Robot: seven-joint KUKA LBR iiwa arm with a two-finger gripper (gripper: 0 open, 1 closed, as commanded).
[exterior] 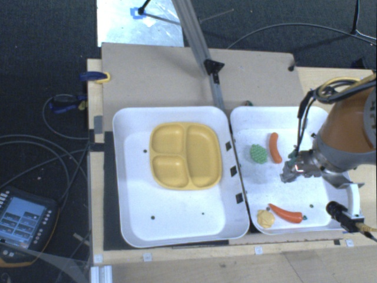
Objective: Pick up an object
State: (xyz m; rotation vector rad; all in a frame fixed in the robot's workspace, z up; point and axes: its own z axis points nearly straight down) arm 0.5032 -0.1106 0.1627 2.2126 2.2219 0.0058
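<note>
The right bin [247, 119] holds a small green knobbly object [257, 153] with an orange sausage-shaped piece [274, 147] just to its right. Near that bin's front edge lie a longer red-orange sausage-shaped piece [287, 213] and a pale yellow lump [265, 219]. My gripper [293, 170] hangs over the middle of the right bin, right of the orange piece and above the red-orange one. I see nothing held in it.
A yellow divided plate [185, 155] lies in the left bin [177, 229]. The divider between the bins carries black clips [233, 171]. A slanted metal pole [194, 28] crosses the back of the bench. Cables and a pendant lie on the floor at left.
</note>
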